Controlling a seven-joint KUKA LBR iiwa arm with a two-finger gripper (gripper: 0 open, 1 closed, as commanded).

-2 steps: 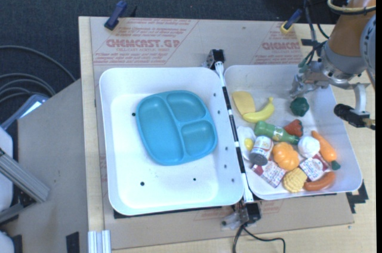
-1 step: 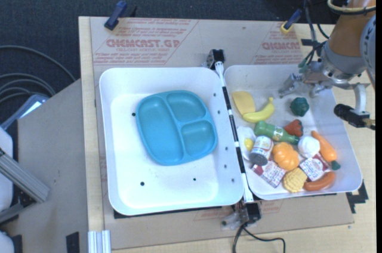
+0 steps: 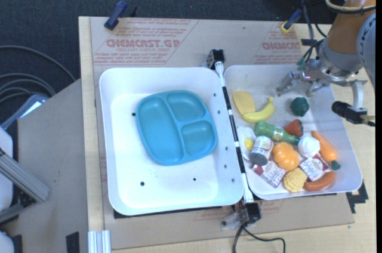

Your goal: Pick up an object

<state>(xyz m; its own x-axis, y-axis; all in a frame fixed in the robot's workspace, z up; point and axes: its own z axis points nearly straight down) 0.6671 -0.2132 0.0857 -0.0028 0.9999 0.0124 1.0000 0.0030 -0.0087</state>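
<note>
My gripper [image 3: 296,88] hangs over the far part of the right bin [image 3: 352,177], open, with nothing between its fingers. Just in front of it lies a dark green broccoli piece [image 3: 299,105]. To its left are a banana [image 3: 261,113] and a pale yellow piece [image 3: 242,101]. Nearer the front of the bin lie a green bottle [image 3: 278,132], a small can [image 3: 260,150], an orange [image 3: 285,155], a carrot [image 3: 325,147], a white garlic bulb [image 3: 308,144], a corn cob [image 3: 292,181] and a sausage [image 3: 317,183].
The left bin [image 3: 116,186] holds a blue divided plate [image 3: 177,126]. A black clamp strip [image 3: 229,120] joins the two bins. The cardboard bench top [image 3: 149,40] shows behind them, with blue clips [image 3: 115,15] at its far edge.
</note>
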